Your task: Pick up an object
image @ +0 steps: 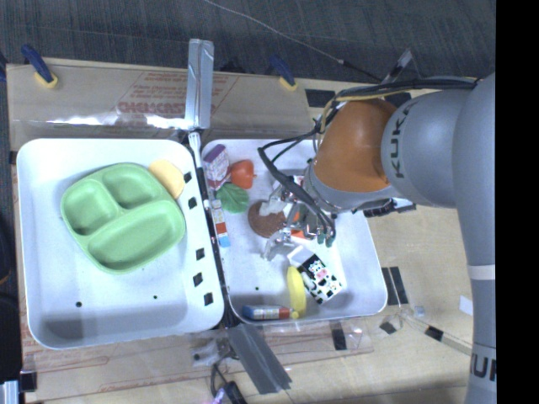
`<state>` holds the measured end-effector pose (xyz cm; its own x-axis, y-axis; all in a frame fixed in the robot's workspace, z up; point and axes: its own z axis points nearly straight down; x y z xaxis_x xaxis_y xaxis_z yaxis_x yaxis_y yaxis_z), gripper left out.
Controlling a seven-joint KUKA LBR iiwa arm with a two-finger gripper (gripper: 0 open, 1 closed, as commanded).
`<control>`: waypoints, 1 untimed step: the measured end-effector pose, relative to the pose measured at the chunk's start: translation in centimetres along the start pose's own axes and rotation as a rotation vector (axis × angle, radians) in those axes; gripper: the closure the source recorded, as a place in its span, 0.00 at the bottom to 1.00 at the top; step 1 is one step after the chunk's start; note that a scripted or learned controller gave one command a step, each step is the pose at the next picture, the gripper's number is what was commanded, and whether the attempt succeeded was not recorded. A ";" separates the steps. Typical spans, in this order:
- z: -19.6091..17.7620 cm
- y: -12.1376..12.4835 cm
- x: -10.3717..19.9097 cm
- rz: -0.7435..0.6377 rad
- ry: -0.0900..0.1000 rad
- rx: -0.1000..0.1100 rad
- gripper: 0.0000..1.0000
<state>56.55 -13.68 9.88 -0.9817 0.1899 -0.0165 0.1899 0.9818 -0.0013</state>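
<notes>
I can read "KUKA" on the grey arm [438,154], lettering running down its side. It bends in from the right, orange band [358,146] above the wrist, pincer [290,225] low in the right bin [366,259]; whether it's apart or together, I cannot tell. Brown disc [265,219] just left of the pincer, touching or nearly. Banana [296,289] and cow-print box [321,278] just below it. Tomato [242,173] and green piece [234,199] up-left. Far left, green tray [126,217] in the other bin [42,293], on a cardboard-covered bench [253,91].

Dark, perhaps carpeted floor [101,11]
</notes>
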 end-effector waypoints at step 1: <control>-0.1 0.9 4.8 -0.038 0.000 -0.002 0.00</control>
<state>52.04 -11.89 9.86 -0.9881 0.1526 -0.0169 0.1526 0.9883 -0.0003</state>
